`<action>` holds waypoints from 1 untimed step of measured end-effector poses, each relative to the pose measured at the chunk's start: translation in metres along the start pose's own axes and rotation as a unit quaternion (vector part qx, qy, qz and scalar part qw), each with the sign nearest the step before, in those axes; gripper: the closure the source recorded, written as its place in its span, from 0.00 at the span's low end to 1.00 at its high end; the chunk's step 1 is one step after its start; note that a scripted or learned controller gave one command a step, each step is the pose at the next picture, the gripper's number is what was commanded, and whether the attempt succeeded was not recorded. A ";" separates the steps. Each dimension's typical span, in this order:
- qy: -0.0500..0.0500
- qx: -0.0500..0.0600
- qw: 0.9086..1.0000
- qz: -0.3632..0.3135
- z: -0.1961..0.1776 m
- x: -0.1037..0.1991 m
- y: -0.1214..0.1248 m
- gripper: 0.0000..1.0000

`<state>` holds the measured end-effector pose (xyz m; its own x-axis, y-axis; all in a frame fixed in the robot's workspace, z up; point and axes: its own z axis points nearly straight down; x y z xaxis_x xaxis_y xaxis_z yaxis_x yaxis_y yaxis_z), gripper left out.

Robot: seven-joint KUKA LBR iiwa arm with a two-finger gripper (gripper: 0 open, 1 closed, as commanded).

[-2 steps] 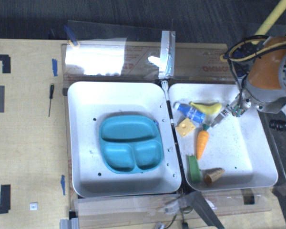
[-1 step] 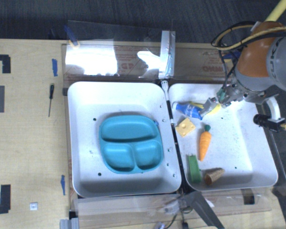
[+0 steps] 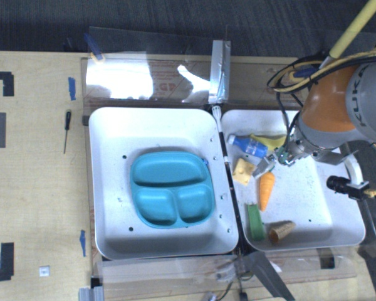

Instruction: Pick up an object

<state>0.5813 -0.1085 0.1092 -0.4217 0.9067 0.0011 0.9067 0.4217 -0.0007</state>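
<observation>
The gripper hangs low inside the right bin, its metal fingers angled down and toward the left, but whether they are spread or closed cannot be made out from this slanted view, and nothing is clearly seen between them. Just below the tips lies an orange carrot, upright in the view, close to the gripper. Just to its left sits a pale yellow block, and above-left of it a blue bottle lies beside a yellow piece. Farther below are a green strip and a brown cork-like piece. Well to the left, in the left bin, rests a blue divided plate.
</observation>
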 end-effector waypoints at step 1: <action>-0.002 -0.004 1.000 0.012 0.021 0.013 -0.022 0.00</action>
<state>0.5554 -0.1060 0.0878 -0.4003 0.9164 -0.0038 0.9163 0.4003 0.0070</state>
